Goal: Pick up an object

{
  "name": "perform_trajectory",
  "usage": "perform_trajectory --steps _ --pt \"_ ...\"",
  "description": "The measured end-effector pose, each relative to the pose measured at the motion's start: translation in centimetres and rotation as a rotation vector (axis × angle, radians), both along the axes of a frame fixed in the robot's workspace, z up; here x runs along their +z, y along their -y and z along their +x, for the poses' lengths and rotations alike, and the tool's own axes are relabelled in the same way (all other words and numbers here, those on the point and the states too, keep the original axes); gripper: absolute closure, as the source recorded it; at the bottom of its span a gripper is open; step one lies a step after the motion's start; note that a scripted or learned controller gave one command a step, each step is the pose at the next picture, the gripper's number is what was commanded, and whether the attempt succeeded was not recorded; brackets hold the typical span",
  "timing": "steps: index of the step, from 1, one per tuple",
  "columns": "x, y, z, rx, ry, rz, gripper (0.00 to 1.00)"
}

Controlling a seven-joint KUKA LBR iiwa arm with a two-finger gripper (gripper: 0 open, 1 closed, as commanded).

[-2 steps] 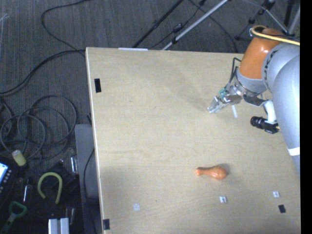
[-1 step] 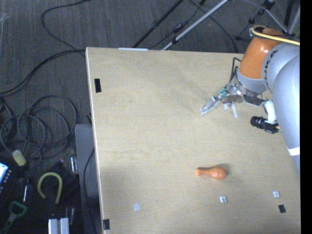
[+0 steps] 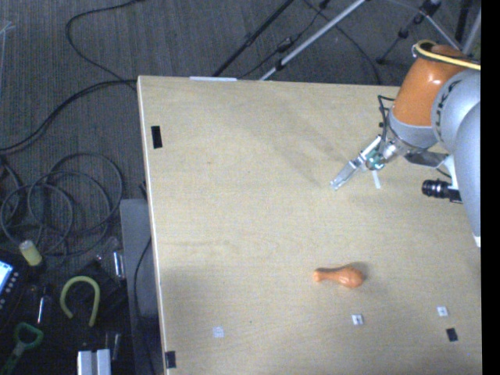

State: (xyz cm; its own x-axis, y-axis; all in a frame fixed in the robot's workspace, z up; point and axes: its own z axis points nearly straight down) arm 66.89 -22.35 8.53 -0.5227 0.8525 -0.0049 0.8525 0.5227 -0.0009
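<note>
orange object (image 3: 341, 276): lies flat on the worktop (image 3: 234, 209), near front, bulb end right, thin neck left
gripper (image 3: 349, 173): farther back, over bare wood, well apart from it
fingers: grip nothing; opening can't tell

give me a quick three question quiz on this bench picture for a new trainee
1. True or false: the tool is gripping the orange gourd-shaped object.
2. Which lies nearer the bottom edge of the camera view: the tool or the orange object?
3. Multiple choice: the band above the arm's wrist is A) blue, B) orange, C) green.

Key:
1. False. The object lies alone on the wooden benchtop, apart from the tool.
2. The orange object.
3. B.
</note>
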Motion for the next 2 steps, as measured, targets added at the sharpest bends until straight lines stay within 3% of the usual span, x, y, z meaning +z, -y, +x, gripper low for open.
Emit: perform_trajectory --steps 1,2 --pt "-0.07 -3.41 0.00 0.263 -0.001 0.002 0.00" --pt "0.93 -3.49 0.09 0.263 0.002 0.002 1.00"
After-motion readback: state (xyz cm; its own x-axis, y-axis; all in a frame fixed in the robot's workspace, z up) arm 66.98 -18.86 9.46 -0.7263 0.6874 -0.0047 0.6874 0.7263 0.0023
